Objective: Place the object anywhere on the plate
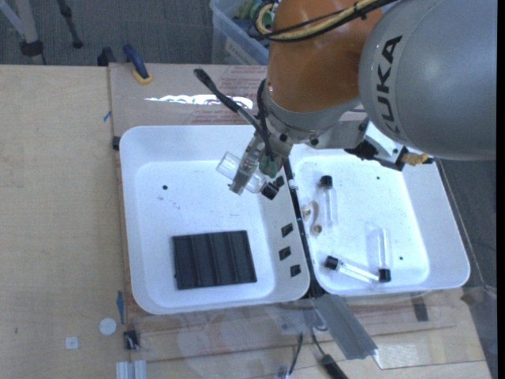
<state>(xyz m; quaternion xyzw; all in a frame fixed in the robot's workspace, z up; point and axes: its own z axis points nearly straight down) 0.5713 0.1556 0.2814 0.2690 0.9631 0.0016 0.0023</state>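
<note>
My gripper [249, 172] hangs over the back right part of the left bin [142, 212], above its floor. It is shut on a clear vial [232, 165] that lies crosswise between the fingers, with its black cap [272, 188] sticking out on the right side. The plate [215, 259] is a black ridged rectangle lying flat at the front of the left bin. It sits in front of the gripper and a little to its left, well apart from it.
The right bin [442, 212] holds several more clear vials with black caps, one of them [327, 200] near its left wall and another [377, 247] toward the front. The arm's orange band [316, 46] and grey body [442, 61] overhang the back of both bins.
</note>
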